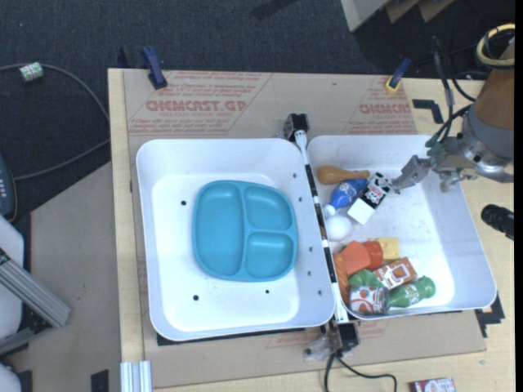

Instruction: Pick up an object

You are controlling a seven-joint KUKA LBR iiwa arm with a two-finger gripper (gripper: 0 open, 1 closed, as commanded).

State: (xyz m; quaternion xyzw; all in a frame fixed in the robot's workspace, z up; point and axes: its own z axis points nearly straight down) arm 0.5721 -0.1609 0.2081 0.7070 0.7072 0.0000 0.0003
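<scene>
The right bin (458, 243) holds a pile of small objects along its left side. At the top lie a brown wooden piece (341, 174), a blue object (346, 193) and a black-and-white cube (376, 190). Below them are a white block (361, 211), a white ball (337, 227), orange pieces (358, 258), a yellow piece (390, 247), a red-and-white packet (395, 274) and green items (413, 292). My gripper (426, 178) hangs over the bin's upper right, open, with nothing between its fingers. Its left fingertip (406, 177) is just right of the cube.
The left bin (163, 219) holds a blue divided plate (243, 229). A black clamp (297, 126) sits where the two bins meet at the back. Blue clips (153, 65) mark the cardboard's far corners. The right bin's right half is bare white floor.
</scene>
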